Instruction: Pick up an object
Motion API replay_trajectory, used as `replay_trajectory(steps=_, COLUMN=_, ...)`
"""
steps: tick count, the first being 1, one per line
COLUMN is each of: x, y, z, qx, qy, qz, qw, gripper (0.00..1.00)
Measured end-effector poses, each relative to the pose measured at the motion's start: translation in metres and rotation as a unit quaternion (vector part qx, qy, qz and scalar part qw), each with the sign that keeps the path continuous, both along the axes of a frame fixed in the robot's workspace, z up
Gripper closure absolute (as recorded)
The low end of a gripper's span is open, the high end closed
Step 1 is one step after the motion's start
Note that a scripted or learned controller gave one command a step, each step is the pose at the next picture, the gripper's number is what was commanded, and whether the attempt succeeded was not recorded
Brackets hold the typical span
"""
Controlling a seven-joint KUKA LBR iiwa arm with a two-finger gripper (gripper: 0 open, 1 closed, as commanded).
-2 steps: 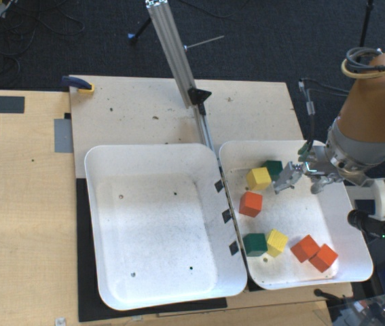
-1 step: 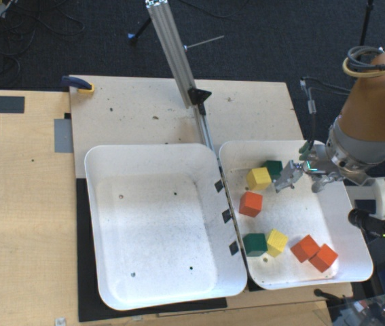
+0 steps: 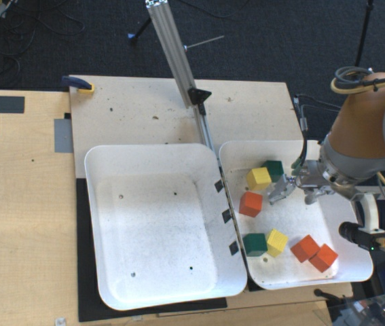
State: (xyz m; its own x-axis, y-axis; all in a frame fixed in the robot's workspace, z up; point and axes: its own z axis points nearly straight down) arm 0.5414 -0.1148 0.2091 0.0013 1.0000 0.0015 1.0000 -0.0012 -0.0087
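Pale worktop [image 3: 144, 114] w/ two white bins. Gripper [image 3: 284, 187] is lowered beside yellow cube [image 3: 259, 178]; jaw state indeterminate. Nothing lifted; pick pending.

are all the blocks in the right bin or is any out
All in. Seven blocks lie inside the right bin: two yellow, two green, three orange-red, including the yellow block and green block. None sits on the bench.

A robotics lab: a robot arm [image 3: 358, 124] over two white bins [image 3: 111, 156] on a plywood tabletop [image 3: 131, 107], loose cables [image 3: 2, 5] on dark carpet [image 3: 273, 32].
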Motion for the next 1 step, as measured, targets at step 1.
replay_trajectory(steps=1, x=-0.0007, y=0.0004, z=-0.0438, qx=0.0002, qy=0.000, qz=0.000, qw=1.0000, gripper=0.00)
